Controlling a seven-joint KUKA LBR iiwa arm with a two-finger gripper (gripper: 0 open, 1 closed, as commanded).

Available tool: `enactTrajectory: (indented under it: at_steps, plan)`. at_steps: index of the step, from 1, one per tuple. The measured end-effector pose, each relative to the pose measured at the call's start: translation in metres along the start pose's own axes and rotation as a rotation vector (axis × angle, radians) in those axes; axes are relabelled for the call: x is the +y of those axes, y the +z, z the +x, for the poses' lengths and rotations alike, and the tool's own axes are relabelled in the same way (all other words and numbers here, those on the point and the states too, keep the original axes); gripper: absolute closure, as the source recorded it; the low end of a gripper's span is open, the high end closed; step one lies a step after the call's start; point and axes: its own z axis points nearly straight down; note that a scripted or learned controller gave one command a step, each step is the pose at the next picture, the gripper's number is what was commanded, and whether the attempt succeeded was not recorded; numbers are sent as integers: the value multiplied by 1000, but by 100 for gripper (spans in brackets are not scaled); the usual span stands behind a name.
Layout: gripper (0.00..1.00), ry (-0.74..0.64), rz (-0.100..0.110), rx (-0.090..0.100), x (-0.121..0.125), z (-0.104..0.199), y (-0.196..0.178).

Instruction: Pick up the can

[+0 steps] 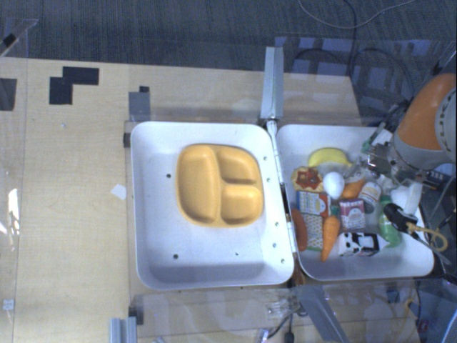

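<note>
Tool (pixel 377 164) hangs over right bin (pixel 421 263), near can (pixel 352 214).

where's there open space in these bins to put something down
The left bin has bare floor all around the yellow divided tray, widest along its near edge and left side. The right bin is crowded: banana, egg, carrot, can and cartons packed together, with the arm over its right side.
</note>
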Motion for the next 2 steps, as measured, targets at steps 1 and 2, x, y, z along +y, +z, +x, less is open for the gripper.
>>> enactTrajectory:
  at_steps: [1,2]
  plan:
    - [0,63,3,-3,29,26,-60]
    - [0,232,1,-2,60,22,1]
